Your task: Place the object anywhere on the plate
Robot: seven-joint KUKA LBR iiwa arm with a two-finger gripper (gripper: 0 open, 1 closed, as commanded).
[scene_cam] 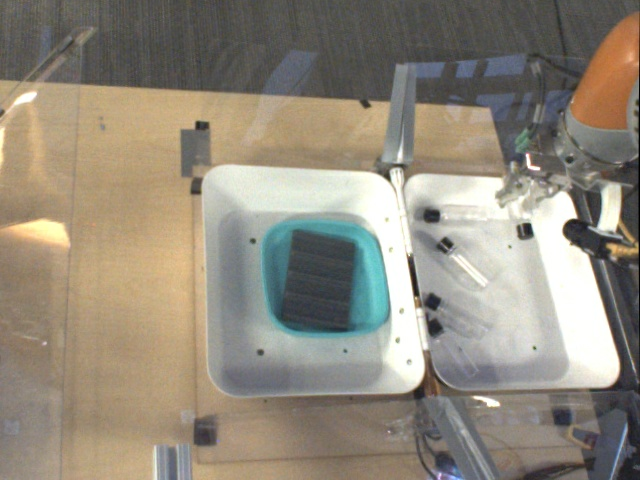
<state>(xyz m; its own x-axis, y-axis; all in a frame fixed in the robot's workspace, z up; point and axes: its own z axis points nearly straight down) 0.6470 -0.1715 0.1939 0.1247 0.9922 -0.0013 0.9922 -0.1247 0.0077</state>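
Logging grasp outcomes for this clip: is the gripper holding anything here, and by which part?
It cannot be told: the gripper sits at the right bin's far edge, too small and blurred to tell.

- No text, label, brand, number or sign can be read anywhere in the camera view.
- The dark ridged block (319,280) on the teal plate (374,268) shows bare ribs, with no printing.
- The clear vials (462,264) with black caps in the right bin (560,358) may carry small markings, but at this size nothing legible shows.
- The left bin (230,298), the bench (100,298) and the arm's orange band (610,68) show plain surfaces without lettering.
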